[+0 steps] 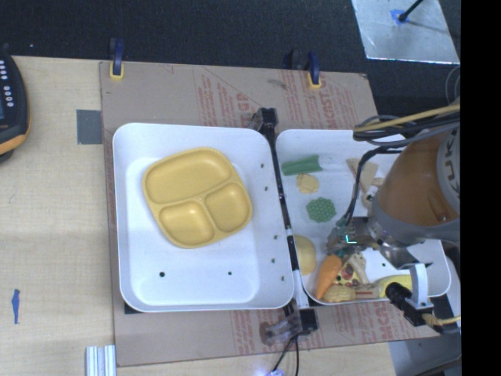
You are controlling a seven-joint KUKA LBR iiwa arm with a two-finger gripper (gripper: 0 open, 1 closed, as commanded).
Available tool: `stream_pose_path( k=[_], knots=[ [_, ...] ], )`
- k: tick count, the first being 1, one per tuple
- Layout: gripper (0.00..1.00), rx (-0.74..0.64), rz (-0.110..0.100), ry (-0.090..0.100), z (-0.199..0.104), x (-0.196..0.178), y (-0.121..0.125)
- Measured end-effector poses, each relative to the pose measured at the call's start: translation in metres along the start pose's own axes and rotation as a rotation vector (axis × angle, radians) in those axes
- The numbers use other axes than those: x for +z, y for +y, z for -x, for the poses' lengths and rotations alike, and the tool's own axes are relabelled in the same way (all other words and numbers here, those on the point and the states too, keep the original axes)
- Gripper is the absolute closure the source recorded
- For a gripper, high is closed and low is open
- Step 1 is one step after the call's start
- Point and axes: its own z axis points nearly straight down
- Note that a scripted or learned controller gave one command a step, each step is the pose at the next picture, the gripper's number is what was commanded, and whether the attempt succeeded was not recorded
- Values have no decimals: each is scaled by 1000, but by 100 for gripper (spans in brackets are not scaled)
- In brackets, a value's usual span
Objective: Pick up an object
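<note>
The right bin (335, 142) holds small toy foods: a green stick (301, 165), a pale yellow piece (308, 183), a round green piece (320, 208), a yellow lump (304, 252), an orange carrot (326, 274) and a mixed pile (350, 290) at the front. The arm, grey with an orange band (419, 182), reaches in from the right and hangs low over the bin's right half. Its gripper (349, 245) sits just above the carrot and the pile, with a small green light on it. The wrist hides the fingers.
The left bin (145, 284) holds a yellow divided plate (196, 196). Black clips (266, 118) join the bins along the middle seam. Cables (391, 122) run across the right bin's far corner. A handheld controller (12, 104) lies at the far left of the bench.
</note>
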Motion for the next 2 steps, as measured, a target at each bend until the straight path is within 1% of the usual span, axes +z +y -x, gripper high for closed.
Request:
stream_pose_path(
  k=[1, 2],
  knots=[
    [100, -2, 6, 0, 2, -117, 36],
    [100, -6, -1, 4, -45, -122, 113]
  ],
)
